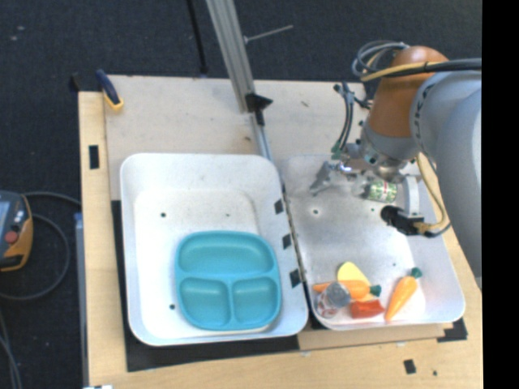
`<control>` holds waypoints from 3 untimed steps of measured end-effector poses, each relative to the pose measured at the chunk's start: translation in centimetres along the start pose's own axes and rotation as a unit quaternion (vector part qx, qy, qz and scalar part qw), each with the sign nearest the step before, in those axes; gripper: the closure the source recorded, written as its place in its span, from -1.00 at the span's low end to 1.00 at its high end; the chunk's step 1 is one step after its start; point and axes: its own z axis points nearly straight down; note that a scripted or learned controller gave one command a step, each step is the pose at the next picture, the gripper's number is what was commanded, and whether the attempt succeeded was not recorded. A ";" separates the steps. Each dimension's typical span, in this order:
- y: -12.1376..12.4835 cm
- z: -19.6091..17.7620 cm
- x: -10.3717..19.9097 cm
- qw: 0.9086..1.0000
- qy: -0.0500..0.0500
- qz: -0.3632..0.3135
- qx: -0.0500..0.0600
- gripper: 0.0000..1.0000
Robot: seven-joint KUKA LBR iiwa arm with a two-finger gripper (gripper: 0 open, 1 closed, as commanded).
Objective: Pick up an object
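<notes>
Hovering over right bin (438,241), far end, gripper (362,168) low near the rim.
Sitting apart at near edge: carrot (401,296), yellow piece (352,273), red piece (366,307), grey lump (333,298); lying in left bin (146,193), teal tray (229,280); cannot tell grip state.

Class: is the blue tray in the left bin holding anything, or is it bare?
Bare. The blue tray lies flat in the left bin, its three compartments showing plain blue.
</notes>
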 end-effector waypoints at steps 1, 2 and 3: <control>0.2 -1.5 -0.1 1.000 0.000 0.000 -0.004 1.00; 0.8 -6.1 -0.5 1.000 0.000 0.000 -0.004 1.00; 0.9 -11.6 -0.7 1.000 0.000 -0.002 -0.006 1.00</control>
